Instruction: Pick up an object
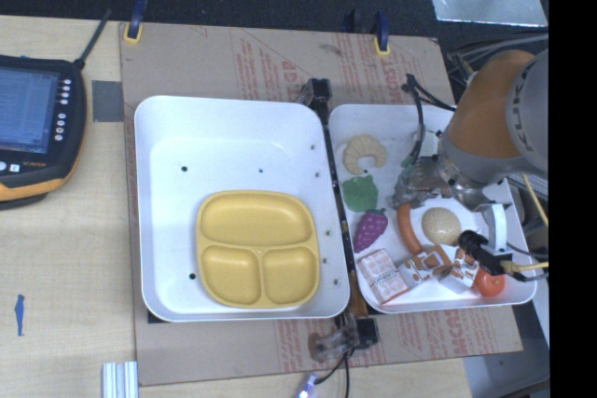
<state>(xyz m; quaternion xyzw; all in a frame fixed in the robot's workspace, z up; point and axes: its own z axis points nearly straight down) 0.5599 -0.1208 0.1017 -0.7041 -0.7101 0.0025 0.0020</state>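
camera view: arm [490,121] reaches in from right, over right bin [522,297]. gripper [424,185] low over bin's middle, just beside sausage [408,229] and bread roll [441,225]; grip state cannot be told, nothing seen held. right bin also holds croissant [364,154] at far end, green piece [360,194] and purple grapes [369,227] along left wall, pink-white box [381,274] at near left, small cartons [438,265], tomato [489,284] at near right. left bin [163,140] holds yellow divided tray [258,249]. tablet [33,126] on bench, far left.
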